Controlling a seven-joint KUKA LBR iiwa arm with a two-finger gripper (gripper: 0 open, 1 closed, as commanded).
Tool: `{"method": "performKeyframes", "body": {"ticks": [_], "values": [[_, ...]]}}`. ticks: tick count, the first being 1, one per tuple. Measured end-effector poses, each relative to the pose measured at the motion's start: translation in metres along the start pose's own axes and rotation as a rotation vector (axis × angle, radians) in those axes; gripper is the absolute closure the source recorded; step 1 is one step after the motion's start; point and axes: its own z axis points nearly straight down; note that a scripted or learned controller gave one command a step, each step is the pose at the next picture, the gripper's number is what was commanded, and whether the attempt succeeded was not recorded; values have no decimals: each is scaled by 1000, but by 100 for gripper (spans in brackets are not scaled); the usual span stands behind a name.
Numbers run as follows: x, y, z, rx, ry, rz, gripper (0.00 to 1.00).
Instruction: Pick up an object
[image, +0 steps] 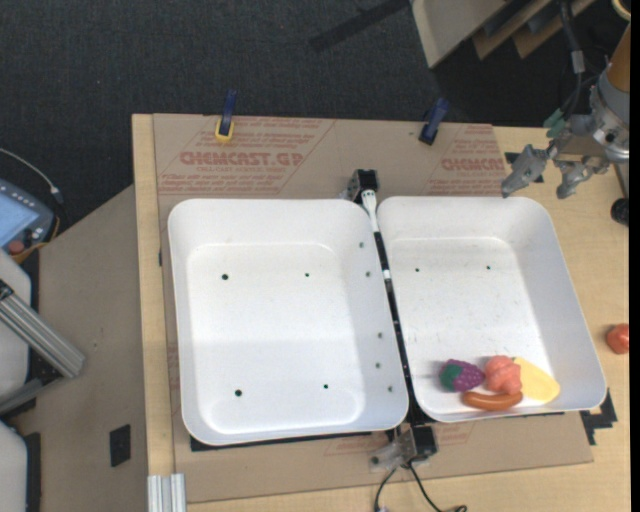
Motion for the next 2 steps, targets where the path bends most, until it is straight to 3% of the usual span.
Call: {"method": "performKeyframes", "body": {"ticks": [1, 2], "values": [[43, -44, -15, 3, 2, -2, 0], [78, -118, -68, 5, 2, -2, 0]]}}
